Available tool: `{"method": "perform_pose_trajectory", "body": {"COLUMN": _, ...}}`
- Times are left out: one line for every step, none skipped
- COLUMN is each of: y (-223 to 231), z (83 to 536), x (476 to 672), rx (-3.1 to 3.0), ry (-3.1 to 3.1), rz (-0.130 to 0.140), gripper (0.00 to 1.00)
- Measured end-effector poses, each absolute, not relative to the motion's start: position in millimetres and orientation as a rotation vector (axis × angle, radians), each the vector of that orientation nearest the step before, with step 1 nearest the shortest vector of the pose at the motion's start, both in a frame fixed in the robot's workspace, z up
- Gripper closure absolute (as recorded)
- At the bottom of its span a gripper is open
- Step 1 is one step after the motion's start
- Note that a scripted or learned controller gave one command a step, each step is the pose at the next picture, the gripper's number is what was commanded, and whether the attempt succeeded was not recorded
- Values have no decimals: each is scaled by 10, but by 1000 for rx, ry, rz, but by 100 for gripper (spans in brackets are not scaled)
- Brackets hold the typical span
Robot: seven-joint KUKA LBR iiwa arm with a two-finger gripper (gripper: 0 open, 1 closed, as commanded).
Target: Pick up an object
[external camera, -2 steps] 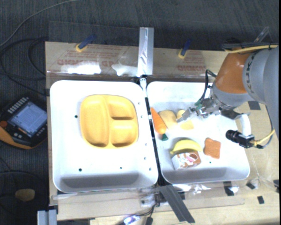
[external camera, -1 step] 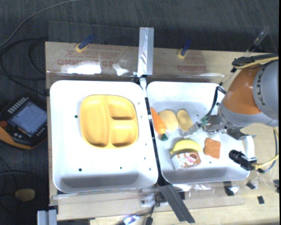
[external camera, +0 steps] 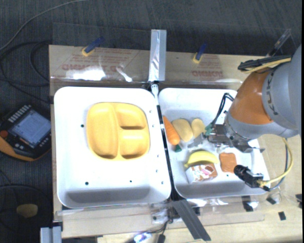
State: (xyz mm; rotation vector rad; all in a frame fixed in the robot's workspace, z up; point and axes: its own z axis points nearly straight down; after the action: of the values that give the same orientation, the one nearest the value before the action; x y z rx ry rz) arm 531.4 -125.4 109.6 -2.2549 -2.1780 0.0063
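My gripper [external camera: 219, 135] hovers low in the right bin [external camera: 192, 97]; I cannot tell its state. The banana [external camera: 201, 158] lies just below-left of it, long axis crosswise, beside an orange block [external camera: 228, 162].

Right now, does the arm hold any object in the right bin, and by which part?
It cannot be told. The gripper hangs over the right bin, near the banana and orange block, but the wrist hides its tip.

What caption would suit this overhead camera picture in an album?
Grey arm reaches over the right bin of toy food; a yellow tray sits in the left bin.
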Motion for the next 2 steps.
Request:
{"method": "perform_pose_trajectory", "body": {"y": -1463, "z": 882, "x": 5042, "rx": -2225, "ry": -2231, "rz": -14, "gripper": 0}}
{"method": "perform_pose_trajectory", "body": {"y": -2025, "z": 910, "x": 4946, "rx": -2082, "ry": -2360, "rz": -30, "gripper": 0}}
